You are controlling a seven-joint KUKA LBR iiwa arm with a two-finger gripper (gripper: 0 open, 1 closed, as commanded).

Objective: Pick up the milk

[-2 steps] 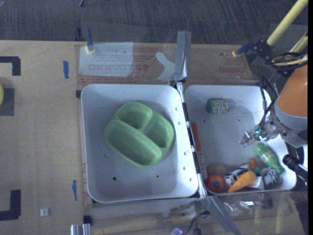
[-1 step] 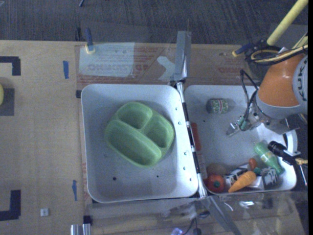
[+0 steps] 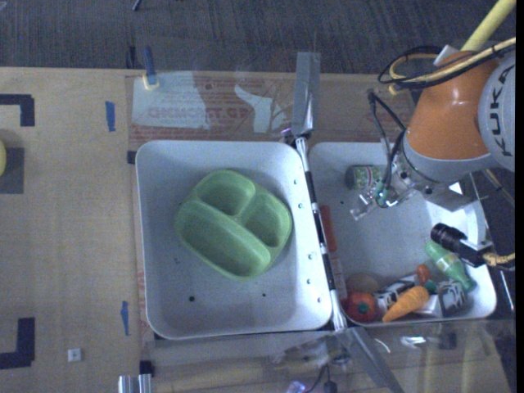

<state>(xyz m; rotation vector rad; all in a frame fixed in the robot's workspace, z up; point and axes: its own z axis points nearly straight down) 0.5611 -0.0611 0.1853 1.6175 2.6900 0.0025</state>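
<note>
The milk [image 3: 399, 288] is a small black-and-white carton lying at the front of the right bin [image 3: 360, 244], partly under an orange carrot [image 3: 407, 302]. My gripper [image 3: 370, 205] hangs over the back half of that bin, well behind the carton and just in front of a small dark can [image 3: 361, 175]. Its fingers look open, with nothing between them.
A red tomato [image 3: 361, 306], a brown item [image 3: 361, 283], a green bottle [image 3: 449, 265] and another black-and-white item [image 3: 452, 298] crowd the right bin's front. The left bin [image 3: 164, 285] holds a green divided plate [image 3: 234, 223].
</note>
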